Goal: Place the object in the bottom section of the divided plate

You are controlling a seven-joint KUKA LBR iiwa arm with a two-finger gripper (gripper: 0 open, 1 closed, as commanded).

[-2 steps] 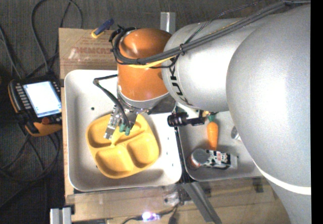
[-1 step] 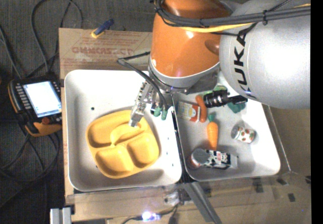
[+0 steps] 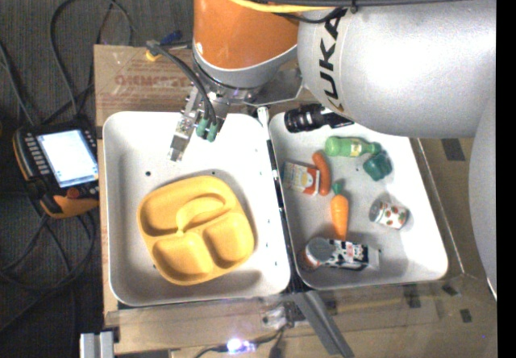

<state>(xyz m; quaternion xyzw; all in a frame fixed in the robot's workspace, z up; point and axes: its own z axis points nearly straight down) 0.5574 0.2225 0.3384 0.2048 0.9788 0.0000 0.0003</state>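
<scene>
the left bin [image 3: 121, 187] has its far rim partly covered by the arm [image 3: 387, 42], whose grey and orange bulk hides the bench behind both bins and cuts off the top of the right bin [image 3: 427, 211]. in the left bin sits the divided plate [image 3: 196, 227], yellow, rounded and turned at a slant, with one long curved section toward the far side and two smaller ones toward the near side; all three look bare. its bottom section lies nearest the bin's front rim. above the plate and apart from it, the gripper [image 3: 187, 135] hangs over the far part of the left bin, thin and pointing down-left; it is too small and blurred to tell how wide it stands or whether anything is in it. in the right bin lie a dark bottle [image 3: 310, 118] half under the arm, a green bottle [image 3: 351, 146], a teal piece [image 3: 376, 164], a small carton [image 3: 302, 177], a sausage [image 3: 323, 172], a carrot [image 3: 340, 214], a spotted cup [image 3: 389, 214] and a black-and-white carton [image 3: 343, 254]; which one the task means cannot be told.
</scene>
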